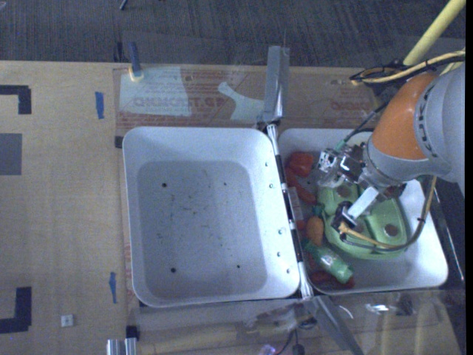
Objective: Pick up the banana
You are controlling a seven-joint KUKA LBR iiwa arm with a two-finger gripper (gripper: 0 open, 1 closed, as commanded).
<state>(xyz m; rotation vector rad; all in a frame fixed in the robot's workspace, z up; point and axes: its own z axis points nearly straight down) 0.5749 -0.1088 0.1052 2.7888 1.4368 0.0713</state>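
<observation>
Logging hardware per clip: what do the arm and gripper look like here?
The arm is grey and rounded, with an orange band above the wrist. Black and yellow cables loop beside it. The gripper is silvery metal with dark parts.

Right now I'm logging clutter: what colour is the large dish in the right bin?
The dish is pale green, clearest in the camera view.

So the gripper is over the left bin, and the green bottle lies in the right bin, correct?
Not quite. The camera view shows the gripper over the right bin, not the left. The green bottle does lie in the right bin, near the divider between the two bins.
</observation>
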